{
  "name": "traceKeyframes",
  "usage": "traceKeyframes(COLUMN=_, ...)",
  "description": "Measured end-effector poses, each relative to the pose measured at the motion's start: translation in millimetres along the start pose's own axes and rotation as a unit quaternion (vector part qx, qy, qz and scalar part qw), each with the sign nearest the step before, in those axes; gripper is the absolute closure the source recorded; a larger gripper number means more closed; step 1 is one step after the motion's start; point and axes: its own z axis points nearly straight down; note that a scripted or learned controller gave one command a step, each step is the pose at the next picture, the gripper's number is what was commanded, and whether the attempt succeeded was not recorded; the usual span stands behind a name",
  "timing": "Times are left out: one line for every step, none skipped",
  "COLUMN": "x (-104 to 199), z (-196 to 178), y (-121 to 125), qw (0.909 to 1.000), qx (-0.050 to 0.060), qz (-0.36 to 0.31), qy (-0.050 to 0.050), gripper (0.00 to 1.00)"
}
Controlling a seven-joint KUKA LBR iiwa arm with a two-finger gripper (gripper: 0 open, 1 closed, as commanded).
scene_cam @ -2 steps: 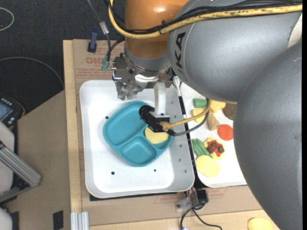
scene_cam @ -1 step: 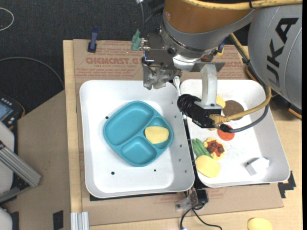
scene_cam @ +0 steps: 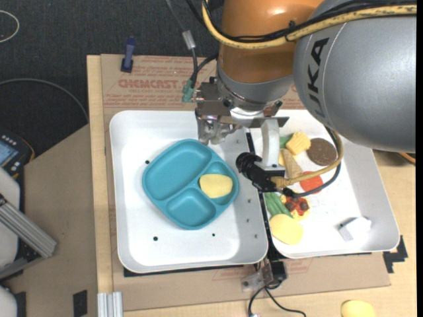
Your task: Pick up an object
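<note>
A blue divided plate (scene_cam: 178,177) lies tilted in the left bin (scene_cam: 132,230). A pale yellow oval piece (scene_cam: 216,185) rests in the plate's right compartment. My gripper (scene_cam: 213,133) hangs below the orange wrist band, over the far right rim of the blue plate, a little behind the yellow piece. Nothing shows between its tips. The right bin (scene_cam: 377,233) holds several toy foods: a yellow corn piece (scene_cam: 297,142), a brown disc (scene_cam: 322,152), an orange stick (scene_cam: 310,183), a green item (scene_cam: 276,205) and a yellow round slice (scene_cam: 286,230).
A black cable loop (scene_cam: 254,170) hangs over the wall between the two bins. A small white block (scene_cam: 353,228) sits at the right bin's near right. The big grey arm covers the right bin's far side. A yellow object (scene_cam: 357,308) lies on the bench outside the bins.
</note>
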Motion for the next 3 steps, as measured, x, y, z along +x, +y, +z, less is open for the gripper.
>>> traceKeyframes(x=-43, z=-23, y=-59, qw=1.0000, qx=-0.002, qz=-0.001, qy=0.002, gripper=1.00)
traceKeyframes(x=-49, z=83, y=48, qw=1.0000, qx=-0.004, qz=-0.001, qy=0.001, gripper=1.00)
traceKeyframes(x=-122, z=-43, y=-1, qw=0.9999, qx=-0.012, qz=0.002, qy=0.003, gripper=1.00)
